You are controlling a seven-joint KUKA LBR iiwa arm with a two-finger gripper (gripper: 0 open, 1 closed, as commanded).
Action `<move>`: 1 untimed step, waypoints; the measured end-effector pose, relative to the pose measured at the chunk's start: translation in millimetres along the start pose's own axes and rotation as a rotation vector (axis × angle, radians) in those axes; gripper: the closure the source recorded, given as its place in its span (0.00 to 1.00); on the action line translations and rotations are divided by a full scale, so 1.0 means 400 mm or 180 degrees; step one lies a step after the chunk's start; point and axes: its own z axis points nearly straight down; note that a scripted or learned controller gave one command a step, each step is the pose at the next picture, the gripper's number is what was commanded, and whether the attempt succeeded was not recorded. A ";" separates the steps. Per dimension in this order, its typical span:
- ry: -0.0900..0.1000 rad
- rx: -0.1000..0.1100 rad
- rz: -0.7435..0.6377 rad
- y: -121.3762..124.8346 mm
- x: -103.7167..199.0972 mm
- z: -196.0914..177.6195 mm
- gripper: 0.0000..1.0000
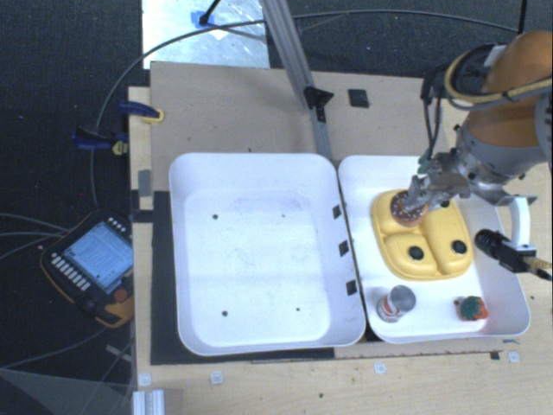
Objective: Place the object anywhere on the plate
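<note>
While the gripper (421,190) hangs low over the yellow plate (423,247) in the right bin (510,314), a small round brown object (404,209) sits at the plate's upper compartment, directly under the tool; whether it is grasped or let go cannot be told, so placement looks close to done but unconfirmed; the arm (505,102) reaches in from the right, wrist bent downward; a small cup (398,302) and a green-and-orange toy (471,308) lie near the bin's front edge.
</note>
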 end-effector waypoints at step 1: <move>0.0004 0.0000 -0.0005 -0.025 0.136 -0.015 1.00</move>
